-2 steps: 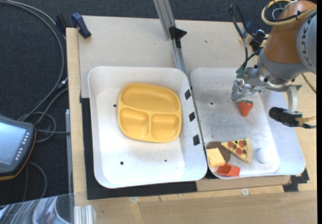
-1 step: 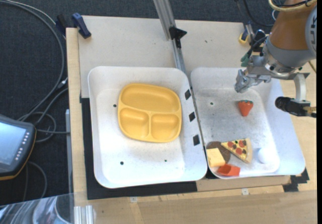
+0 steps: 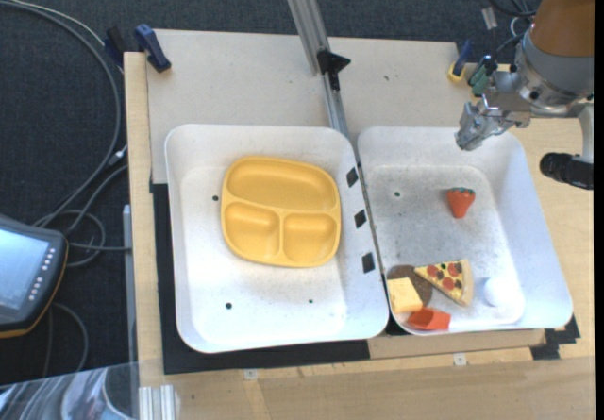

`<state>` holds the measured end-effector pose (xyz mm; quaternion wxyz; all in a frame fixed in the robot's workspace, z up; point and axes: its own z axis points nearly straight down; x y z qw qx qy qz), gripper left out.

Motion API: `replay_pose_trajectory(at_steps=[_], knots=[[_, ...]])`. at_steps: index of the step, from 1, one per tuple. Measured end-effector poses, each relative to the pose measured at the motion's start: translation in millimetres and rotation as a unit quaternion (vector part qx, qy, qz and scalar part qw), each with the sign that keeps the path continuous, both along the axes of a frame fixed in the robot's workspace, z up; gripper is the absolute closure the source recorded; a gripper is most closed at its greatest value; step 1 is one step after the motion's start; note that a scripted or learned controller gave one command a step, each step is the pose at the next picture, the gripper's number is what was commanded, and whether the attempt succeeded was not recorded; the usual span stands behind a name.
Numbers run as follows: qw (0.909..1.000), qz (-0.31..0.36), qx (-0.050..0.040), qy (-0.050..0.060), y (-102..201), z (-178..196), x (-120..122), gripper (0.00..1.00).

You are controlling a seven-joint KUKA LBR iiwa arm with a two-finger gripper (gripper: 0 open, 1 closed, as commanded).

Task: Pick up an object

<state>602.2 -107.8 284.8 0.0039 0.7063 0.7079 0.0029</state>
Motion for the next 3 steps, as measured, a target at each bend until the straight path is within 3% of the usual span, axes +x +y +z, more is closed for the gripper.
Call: replay_pose_trajectory(at_steps=[1,3], knots=[[1.0,0.002,0.0022,0.007,51.9,-16.9,-18.8,1.0],[1.0,0.002,0.0021,0.007,154.8,-20.2,-43.2,1.0]])
